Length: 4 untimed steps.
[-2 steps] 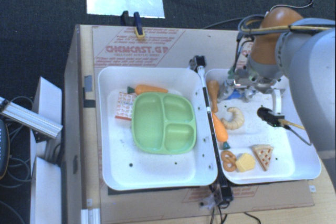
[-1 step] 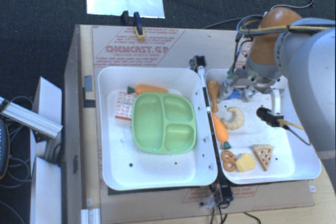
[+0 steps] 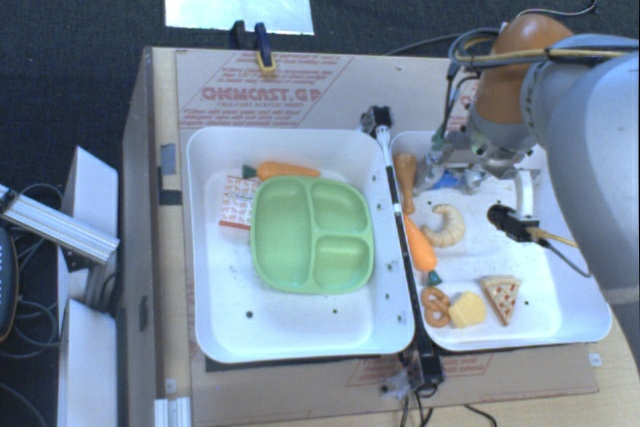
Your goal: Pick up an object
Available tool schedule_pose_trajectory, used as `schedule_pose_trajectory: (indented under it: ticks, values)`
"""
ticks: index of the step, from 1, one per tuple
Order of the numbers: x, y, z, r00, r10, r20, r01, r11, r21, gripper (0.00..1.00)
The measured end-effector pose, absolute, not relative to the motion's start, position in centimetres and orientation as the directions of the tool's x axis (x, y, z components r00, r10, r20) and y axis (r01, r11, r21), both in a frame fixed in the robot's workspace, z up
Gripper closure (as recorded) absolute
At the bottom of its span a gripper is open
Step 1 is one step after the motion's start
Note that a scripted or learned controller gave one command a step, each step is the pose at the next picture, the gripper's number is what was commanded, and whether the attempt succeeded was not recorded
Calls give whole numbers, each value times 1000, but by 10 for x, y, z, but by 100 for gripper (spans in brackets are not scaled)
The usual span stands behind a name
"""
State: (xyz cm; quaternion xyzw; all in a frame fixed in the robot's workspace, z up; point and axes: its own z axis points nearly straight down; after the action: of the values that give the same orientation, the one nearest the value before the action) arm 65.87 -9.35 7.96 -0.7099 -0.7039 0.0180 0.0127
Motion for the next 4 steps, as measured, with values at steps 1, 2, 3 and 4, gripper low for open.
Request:
schedule_pose_trajectory:
  ticks: [1, 2, 3, 4]
  values:
    - [659, -97, 79, 9, 1000, 2, 999, -9, -45, 0]
    - [659, -96, 79, 8, 1000, 1, 999, -8, -45, 0]
    - [659, -95, 79, 8, 1000, -4, 999, -9, -44, 0]
    - [659, -94, 80, 9, 1000, -6, 999, -9, -44, 0]
